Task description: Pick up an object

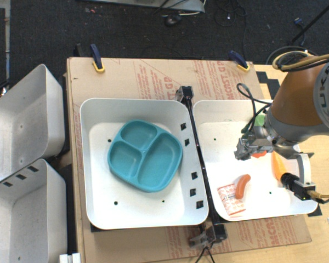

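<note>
The pincer [251,148] is hanging low over the right bin [225,111], near that bin's middle toward its right side, with something small and red-orange showing just beside its tip; whether the pincer is spread or pressed together cannot be told from this angle. Below it, toward the bin's front edge, a small sausage [242,186] is lying at a slant, touching a red-and-white packet [230,198] beside it. An orange carrot [277,166] is lying close to the bin's right edge, partly under the arm [301,100]. In the left bin [93,163], a teal divided plate [146,155] is sitting around the middle. Both bins are resting side by side on the table [153,73].
</note>
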Available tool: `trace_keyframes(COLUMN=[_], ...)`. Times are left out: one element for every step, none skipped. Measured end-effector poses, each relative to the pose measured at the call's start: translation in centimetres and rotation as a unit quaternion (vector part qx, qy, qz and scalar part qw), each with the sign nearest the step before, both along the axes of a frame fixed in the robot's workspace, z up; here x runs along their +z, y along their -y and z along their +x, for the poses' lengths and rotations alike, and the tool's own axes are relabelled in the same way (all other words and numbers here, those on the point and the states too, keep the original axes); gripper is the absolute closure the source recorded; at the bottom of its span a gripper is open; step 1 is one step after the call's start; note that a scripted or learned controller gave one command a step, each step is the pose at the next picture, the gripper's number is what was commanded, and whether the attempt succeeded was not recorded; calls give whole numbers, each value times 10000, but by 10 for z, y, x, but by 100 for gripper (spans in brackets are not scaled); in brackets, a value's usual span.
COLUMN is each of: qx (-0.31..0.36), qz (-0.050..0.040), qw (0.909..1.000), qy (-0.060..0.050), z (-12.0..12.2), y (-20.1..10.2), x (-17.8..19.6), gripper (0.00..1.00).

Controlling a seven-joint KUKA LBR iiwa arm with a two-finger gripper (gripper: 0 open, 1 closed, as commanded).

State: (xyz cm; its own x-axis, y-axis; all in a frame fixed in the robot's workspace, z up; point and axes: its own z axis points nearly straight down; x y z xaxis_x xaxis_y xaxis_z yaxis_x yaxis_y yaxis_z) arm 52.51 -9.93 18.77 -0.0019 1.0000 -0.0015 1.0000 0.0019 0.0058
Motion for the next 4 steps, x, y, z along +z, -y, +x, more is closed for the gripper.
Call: trace_keyframes(qx=[8,22,28,31], qz=[1,10,11,13], qw=[10000,10000,10000,10000], qy=[-8,-33,-19,-18], z=[1,7,17,33], y=[0,-47,-91,-139], x=[52,42,48,53], gripper=[100,100,100,100])
